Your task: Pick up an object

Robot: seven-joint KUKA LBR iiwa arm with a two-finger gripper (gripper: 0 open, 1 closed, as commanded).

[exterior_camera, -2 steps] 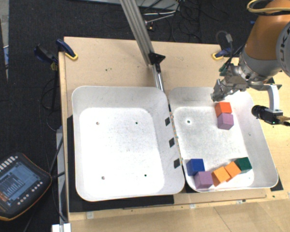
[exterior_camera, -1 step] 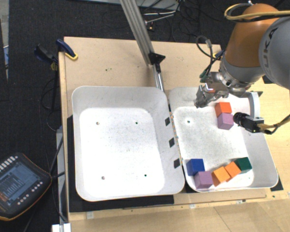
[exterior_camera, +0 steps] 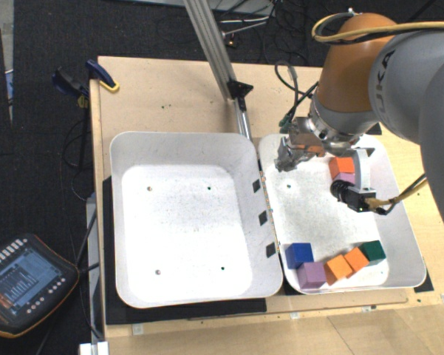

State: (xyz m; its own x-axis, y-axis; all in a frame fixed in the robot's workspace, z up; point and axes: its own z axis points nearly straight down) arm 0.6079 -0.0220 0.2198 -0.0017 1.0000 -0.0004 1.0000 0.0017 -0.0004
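I'm looking at the gripper (exterior_camera: 287, 160) hanging over the far left corner of the right bin (exterior_camera: 399, 231), close to the wall it shares with the left bin (exterior_camera: 125, 198), and from this slant I cannot tell how its business end is set; nothing is showing in its grasp. Just behind it the metal wrist block is tilting down and to the left, with black cables looping off its top. Above that the orange band (exterior_camera: 351, 65) is bulging out, and the grey arm (exterior_camera: 414, 80) is running off toward the upper right, so the whole arm is reaching in across the far edge of the right bin and pointing down into it. Beside the wrist, an orange-red block (exterior_camera: 342, 168) is lying near the far side of the right bin, partly covered by the arm's hardware, with a black fitting and yellow cable just in front of it. Well apart from the gripper, along the near edge of the same bin, four blocks are sitting in a loose curve: a blue block (exterior_camera: 299, 254), a purple block (exterior_camera: 312, 274) touching it, an orange block (exterior_camera: 341, 265) and a green block (exterior_camera: 372, 252). A teach pendant (exterior_camera: 22, 287) is lying at the lower left off the bench (exterior_camera: 155, 95).
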